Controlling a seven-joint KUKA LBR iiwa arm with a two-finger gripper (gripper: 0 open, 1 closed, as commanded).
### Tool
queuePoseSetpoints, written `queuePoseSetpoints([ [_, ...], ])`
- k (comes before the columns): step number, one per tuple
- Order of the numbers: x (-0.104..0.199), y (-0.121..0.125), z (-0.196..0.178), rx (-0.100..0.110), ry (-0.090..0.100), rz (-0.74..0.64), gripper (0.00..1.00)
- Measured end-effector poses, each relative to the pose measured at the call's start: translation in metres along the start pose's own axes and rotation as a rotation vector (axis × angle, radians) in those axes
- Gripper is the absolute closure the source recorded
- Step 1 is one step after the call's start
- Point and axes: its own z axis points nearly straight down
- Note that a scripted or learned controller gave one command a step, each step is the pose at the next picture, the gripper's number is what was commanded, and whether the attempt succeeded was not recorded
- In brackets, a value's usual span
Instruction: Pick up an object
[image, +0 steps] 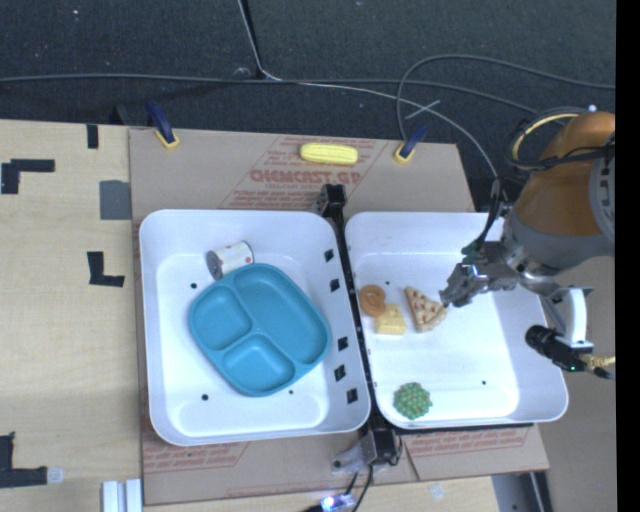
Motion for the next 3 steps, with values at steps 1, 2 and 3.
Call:
queuePoseSetpoints([
  [1, 0.000, 0.001, -0.042, 0.000, 0.000, 0.000, 1.00],
  [2, 0.057, 0.017, -0.028, 0.006, 0.002, -0.004, 1.00],
  [3, 0.117, 0.028, -0.029, 0.005, 0.003, -0.006, 1.00],
])
